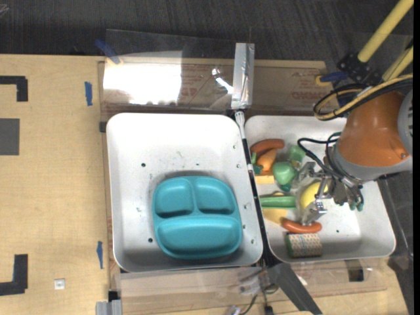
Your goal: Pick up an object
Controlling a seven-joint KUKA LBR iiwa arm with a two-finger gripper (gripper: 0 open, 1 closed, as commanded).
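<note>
The right bin (pixel 375 236) holds several toy foods. An orange piece (pixel 266 147) lies at the back, with a green round piece (pixel 284 173) in front of it. Nearer the middle are a yellow piece (pixel 306 194) and a green and yellow stick (pixel 276 202). A red piece (pixel 302 226) and a brown woven block (pixel 304 244) lie at the front. My gripper (pixel 319 202) is low in this bin, right at the yellow piece and just above the red one. The wrist's metal parts hide how it meets the yellow piece.
In the left bin (pixel 131 136) lies a teal divided tray (pixel 195 216). The wall between the bins (pixel 251 176) runs just left of the toys. Yellow and black cables (pixel 341 100) loop behind the arm's orange band (pixel 374 136). Cardboard (pixel 46 176) covers the bench at left.
</note>
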